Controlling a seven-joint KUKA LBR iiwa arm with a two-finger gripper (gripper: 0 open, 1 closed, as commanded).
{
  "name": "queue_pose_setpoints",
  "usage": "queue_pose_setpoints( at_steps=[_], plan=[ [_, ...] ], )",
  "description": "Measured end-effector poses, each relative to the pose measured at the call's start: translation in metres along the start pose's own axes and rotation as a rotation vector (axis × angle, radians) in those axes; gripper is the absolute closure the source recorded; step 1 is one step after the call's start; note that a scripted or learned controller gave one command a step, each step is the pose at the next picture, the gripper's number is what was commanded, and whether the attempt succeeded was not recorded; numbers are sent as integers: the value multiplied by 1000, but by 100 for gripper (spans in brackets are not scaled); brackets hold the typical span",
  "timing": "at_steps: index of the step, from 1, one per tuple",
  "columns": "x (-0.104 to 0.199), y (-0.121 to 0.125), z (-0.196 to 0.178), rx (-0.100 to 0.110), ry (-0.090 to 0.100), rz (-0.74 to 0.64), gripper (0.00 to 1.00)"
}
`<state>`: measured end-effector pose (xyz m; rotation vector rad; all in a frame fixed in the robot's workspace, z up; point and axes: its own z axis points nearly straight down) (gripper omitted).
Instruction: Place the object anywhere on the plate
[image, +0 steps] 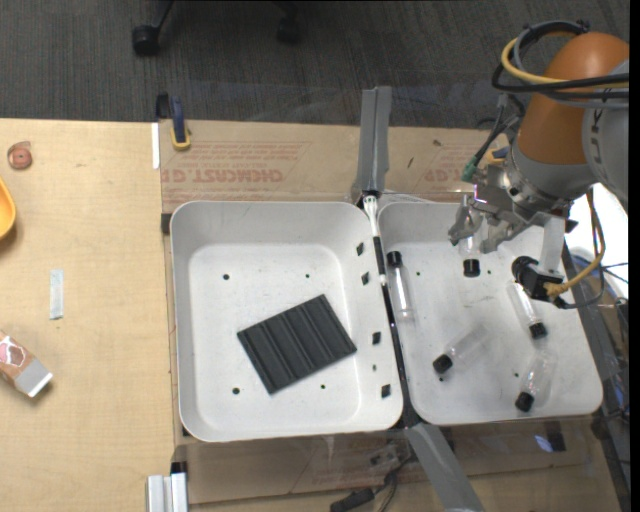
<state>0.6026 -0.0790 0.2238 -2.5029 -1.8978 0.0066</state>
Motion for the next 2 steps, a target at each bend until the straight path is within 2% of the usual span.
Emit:
queue_pose_setpoints(
  at_steps=[1, 2],
  plan=[
    [63, -2, 32, 2, 0, -94, 100],
    [57, -84, 33, 0, 1, -114, 100]
  ],
)
